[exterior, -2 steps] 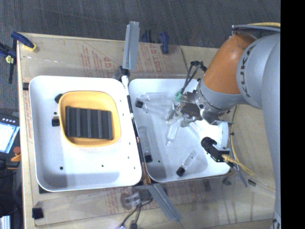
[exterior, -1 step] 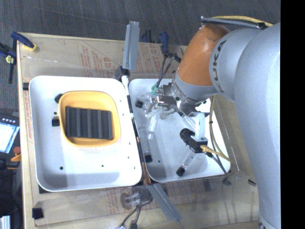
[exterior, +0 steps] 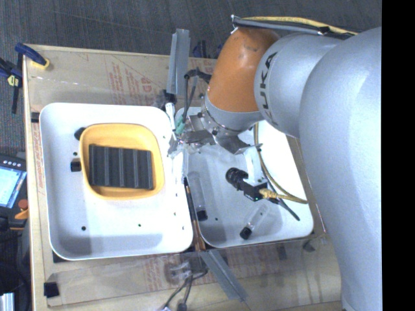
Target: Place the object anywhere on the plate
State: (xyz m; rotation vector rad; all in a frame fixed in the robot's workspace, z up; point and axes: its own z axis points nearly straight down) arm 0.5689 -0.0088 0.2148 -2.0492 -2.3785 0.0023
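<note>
A yellow plate (exterior: 148, 138) with a dark ridged middle lies in the left white bin (exterior: 97, 238). In the right white bin (exterior: 224, 229) lie two clear tube-like objects with black ends, one (exterior: 197, 196) near the bin's left wall and one (exterior: 255, 221) near its front. My gripper (exterior: 184, 135) hangs low at the back left corner of the right bin, close to the wall between the bins and just right of the plate. The arm's orange band and wrist cover most of it from above. I see nothing held in it.
A black fitting (exterior: 240, 181) with a yellow cable (exterior: 282, 197) hangs off the wrist over the right bin. Two small dark bits (exterior: 76, 166) lie left of the plate. A grey metal bracket (exterior: 177, 63) stands behind the bins. The large grey arm fills the right side.
</note>
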